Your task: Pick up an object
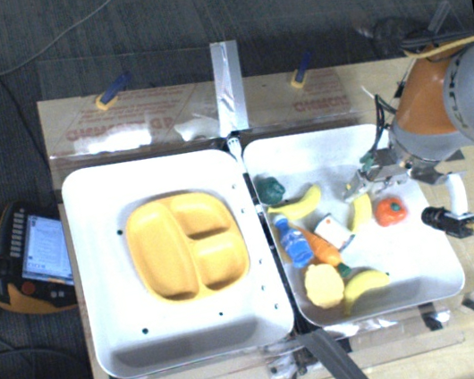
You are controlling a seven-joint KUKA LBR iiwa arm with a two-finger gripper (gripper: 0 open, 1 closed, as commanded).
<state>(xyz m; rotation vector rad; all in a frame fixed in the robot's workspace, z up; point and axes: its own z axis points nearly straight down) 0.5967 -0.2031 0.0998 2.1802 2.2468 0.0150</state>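
A red tomato [391,210] with a green stem is lying in the right bin [435,281], near its right wall, beside a small yellow piece [361,210]. The gripper [377,170] is hovering just above and left of the tomato; its fingers are blurring into cables, so whether they are apart or together I cannot tell. The arm [445,106] is reaching in from the right, bending down, partly cut off by the edge.

Red print on cardboard sheet [205,112] behind bins, mirrored and too blurred to read.
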